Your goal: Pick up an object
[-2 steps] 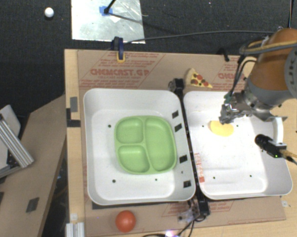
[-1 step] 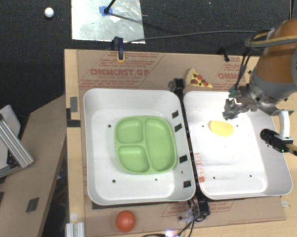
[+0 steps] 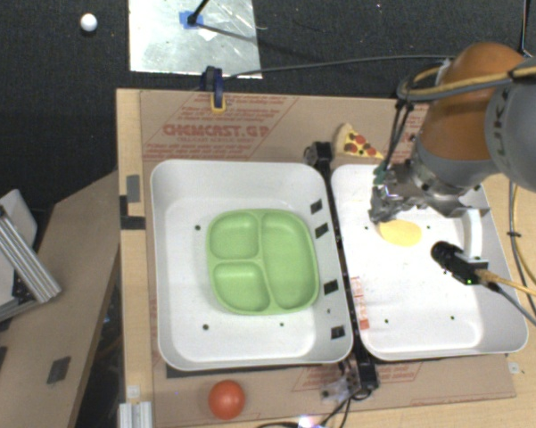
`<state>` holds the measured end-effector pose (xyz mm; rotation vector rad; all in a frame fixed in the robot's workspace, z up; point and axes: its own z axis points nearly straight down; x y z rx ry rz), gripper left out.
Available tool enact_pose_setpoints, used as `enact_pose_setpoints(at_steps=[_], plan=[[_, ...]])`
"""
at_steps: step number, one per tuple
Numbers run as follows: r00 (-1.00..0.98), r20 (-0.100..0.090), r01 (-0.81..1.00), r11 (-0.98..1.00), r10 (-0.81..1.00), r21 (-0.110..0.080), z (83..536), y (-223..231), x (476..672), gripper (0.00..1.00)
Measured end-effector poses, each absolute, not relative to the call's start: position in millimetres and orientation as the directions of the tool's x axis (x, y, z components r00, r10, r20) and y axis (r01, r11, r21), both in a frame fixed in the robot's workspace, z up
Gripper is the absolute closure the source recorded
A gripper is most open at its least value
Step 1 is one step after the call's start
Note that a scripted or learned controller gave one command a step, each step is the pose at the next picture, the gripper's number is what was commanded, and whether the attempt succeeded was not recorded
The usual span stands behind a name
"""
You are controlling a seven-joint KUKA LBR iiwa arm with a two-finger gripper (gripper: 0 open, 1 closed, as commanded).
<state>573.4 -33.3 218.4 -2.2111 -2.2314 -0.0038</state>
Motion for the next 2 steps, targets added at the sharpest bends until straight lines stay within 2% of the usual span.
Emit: enact_pose_setpoints(at_steps=[2], plan=[[-0.010,0.002,1.000,0.010,1.000,0.000,212.4,62.7,547.8,1.00]])
